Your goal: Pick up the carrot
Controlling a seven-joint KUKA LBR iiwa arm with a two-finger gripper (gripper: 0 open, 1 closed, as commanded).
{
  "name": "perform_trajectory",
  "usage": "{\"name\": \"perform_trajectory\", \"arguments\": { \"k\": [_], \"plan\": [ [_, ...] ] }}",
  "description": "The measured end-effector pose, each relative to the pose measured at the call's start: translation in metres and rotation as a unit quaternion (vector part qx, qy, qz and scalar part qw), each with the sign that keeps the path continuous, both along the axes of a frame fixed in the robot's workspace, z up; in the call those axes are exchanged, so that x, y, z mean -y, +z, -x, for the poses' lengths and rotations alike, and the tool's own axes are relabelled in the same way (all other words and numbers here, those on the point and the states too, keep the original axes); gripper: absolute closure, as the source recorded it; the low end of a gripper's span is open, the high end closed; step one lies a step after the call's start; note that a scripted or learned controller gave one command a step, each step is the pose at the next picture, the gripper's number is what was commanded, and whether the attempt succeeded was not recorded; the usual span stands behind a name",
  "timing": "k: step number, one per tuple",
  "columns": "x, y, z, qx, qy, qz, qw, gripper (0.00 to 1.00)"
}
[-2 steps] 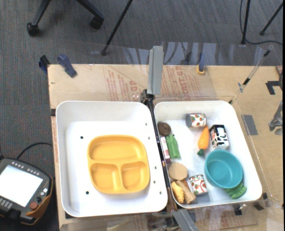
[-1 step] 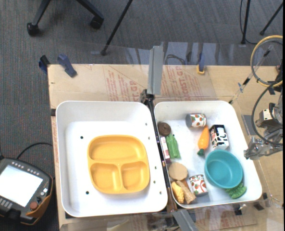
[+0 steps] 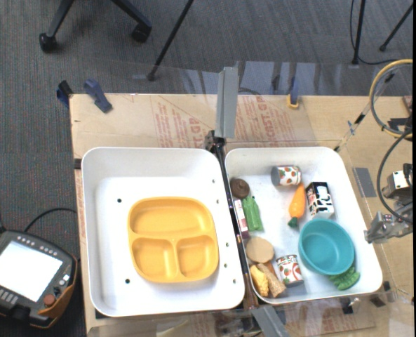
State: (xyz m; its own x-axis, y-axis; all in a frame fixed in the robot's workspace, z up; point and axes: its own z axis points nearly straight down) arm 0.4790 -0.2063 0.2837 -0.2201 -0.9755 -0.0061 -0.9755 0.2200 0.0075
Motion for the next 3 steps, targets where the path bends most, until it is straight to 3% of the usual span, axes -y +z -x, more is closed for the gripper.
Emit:
{"name": "perform_trajectory", "arguments": {
  "k": [1,2,3],
  "plan": [
    [-0.0012,-0.0306,0.0014,0.0,0.173,-0.0022,0.9849,1.0],
    [-0.0034,-0.0291,0.0009,0.003,0.315,-0.0027,0.9492,1.0],
    [-0.0031,-0.0291,0.0011,0.003,0.314,-0.0028,0.9495,0.0]
  ]
}}
